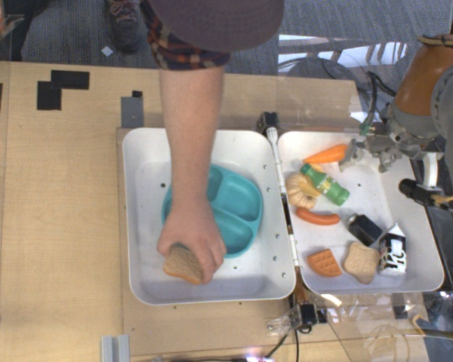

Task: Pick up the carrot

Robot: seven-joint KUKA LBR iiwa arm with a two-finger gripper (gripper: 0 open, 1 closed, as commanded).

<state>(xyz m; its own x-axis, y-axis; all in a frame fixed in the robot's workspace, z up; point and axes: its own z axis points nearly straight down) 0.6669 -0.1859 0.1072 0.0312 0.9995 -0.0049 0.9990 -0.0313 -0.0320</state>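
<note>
The orange carrot [326, 154] lies at the back of the right bin [419, 225], pointing left and slightly toward me. My gripper [360, 150] sits just to the right of the carrot's thick end, low over the bin's back edge, close to the carrot or touching it. Nothing is visibly lifted. The grey arm with its orange band [430, 81] comes in from the right behind the gripper.
The right bin also holds a green bottle [326, 185], a pastry [300, 190], a red sausage [318, 217], a black block [365, 229], a black-and-white carton [393, 253], a bread slice [360, 262] and an orange wedge [325, 262]. A person's hand [192, 236] presses bread [183, 265] into the left bin beside a teal plate [238, 202].
</note>
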